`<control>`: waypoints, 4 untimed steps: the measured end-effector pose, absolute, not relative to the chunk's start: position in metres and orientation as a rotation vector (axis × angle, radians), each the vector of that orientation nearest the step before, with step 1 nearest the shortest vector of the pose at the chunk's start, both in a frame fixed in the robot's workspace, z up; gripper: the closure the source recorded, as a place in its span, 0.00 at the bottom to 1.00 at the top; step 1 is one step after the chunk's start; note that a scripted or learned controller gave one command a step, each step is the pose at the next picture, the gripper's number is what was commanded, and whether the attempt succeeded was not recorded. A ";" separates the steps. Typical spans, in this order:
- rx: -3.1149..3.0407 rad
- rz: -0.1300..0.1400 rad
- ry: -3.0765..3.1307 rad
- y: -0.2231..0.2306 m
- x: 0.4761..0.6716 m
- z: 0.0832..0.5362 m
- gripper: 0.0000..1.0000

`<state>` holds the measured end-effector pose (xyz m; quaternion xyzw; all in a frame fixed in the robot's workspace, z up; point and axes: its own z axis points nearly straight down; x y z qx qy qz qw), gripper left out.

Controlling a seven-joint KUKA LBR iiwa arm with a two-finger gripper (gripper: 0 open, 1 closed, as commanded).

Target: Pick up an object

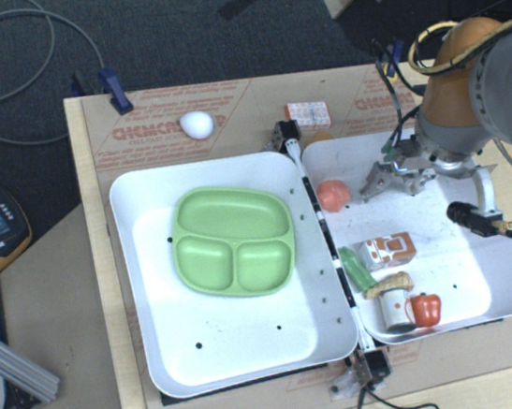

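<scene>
While the small round salmon-pink ball (333, 195) lay near the left wall of the right-hand shallow white bin (505, 291), the two-finger gripper (394, 178) hung just beside it to the right — fingers spread wide, nothing between them. Nearer the front sat a red toy pepper (426, 309), a brown-and-white carton (390, 249) and a green stick (355, 269). A green three-compartment plastic plate (234, 240) filled the left-hand white bin (161, 335).

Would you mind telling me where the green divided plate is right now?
The green divided plate lies in the left bin, toward its upper middle, across the divider from the orange ball.
</scene>
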<state>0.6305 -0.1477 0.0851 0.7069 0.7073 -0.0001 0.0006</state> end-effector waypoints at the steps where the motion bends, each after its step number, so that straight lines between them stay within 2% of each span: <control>1: 2.218 0.005 2.223 -0.049 0.635 0.186 0.00; 2: 2.221 -0.001 2.220 -0.095 0.666 0.114 0.00; 3: 2.223 -0.002 2.222 -0.098 0.598 0.084 0.00; 4: 2.223 -0.003 2.220 -0.149 0.562 0.085 0.00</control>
